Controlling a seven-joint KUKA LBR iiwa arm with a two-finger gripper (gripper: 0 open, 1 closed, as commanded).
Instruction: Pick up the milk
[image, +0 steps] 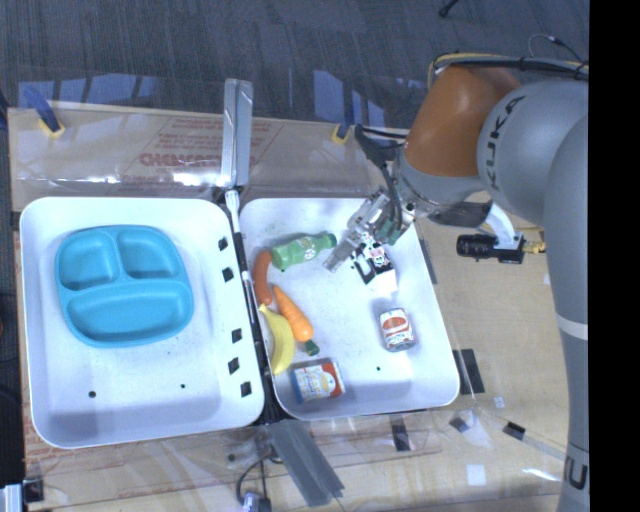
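Note:
A small white carton with black and red print, which I take for the milk (378, 266), lies in the upper right part of the right bin (440, 350). My gripper (353, 254) hangs just over it, reaching down and to the left from the orange-banded wrist. The fingers stand apart, so it is open. One fingertip (334, 261) points toward the green bottle, and the other sits at the carton's upper left edge. Nothing shows held between them.
Also in the right bin are a green bottle (301, 249), a sausage (262, 277), a carrot (293, 315), a banana (280, 343), a red and white can (397, 329) and an orange carton (318, 381). The left bin (40, 400) holds a blue divided plate (123, 281).

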